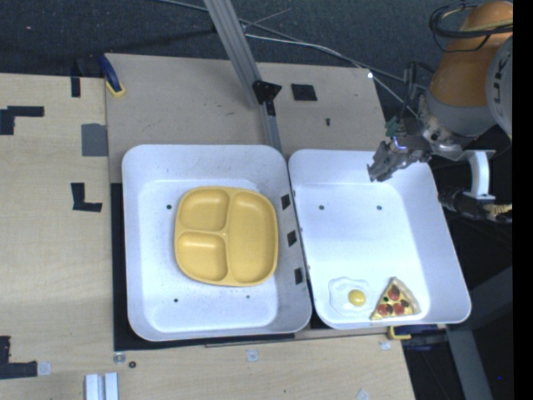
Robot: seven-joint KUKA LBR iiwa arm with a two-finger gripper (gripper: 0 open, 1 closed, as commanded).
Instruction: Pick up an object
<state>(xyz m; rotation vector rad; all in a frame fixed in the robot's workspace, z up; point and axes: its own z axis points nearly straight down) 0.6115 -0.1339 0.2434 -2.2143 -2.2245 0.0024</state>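
Toys lie at the right bin's (433, 223) near edge: a fried egg (349, 295) and pizza slice (395, 300), probably light, stiff, flat; best pinched across their edges. Gripper (381, 168) hovers far corner.

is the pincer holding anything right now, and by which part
Nothing is held: the pincer hangs over the right white bin's far corner, well apart from the fried-egg toy and pizza-slice toy.

bench (50, 223): pale wood, black tape marks | floor (100, 15): dark carpet | metal pole (237, 44): slanting across
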